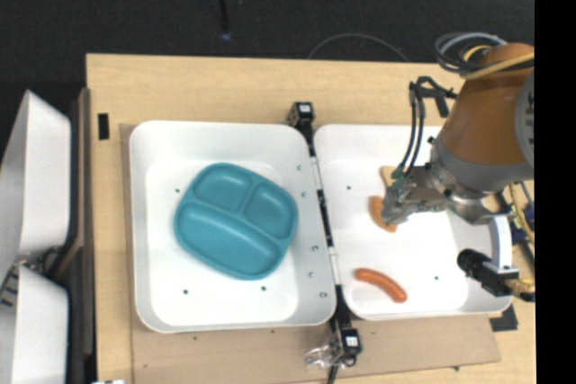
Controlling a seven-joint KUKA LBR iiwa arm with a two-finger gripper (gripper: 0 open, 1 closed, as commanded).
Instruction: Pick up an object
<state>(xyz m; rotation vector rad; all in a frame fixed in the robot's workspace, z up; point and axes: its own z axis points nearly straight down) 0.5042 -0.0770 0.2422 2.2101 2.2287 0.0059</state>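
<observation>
On the bench (207, 85) we see a teal plate (236, 219) left; our gripper (393, 213) covers an orange piece (379, 213), its grip unclear, near a sausage (380, 283).

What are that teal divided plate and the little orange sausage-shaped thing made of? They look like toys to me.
The teal divided plate in the left bin looks like moulded plastic: one even colour, rounded compartment ridges and a soft, matte sheen. The orange sausage-shaped object in the right bin is probably plastic or rubber toy food, being smooth and uniformly coloured, though it is too small here to be sure.
</observation>
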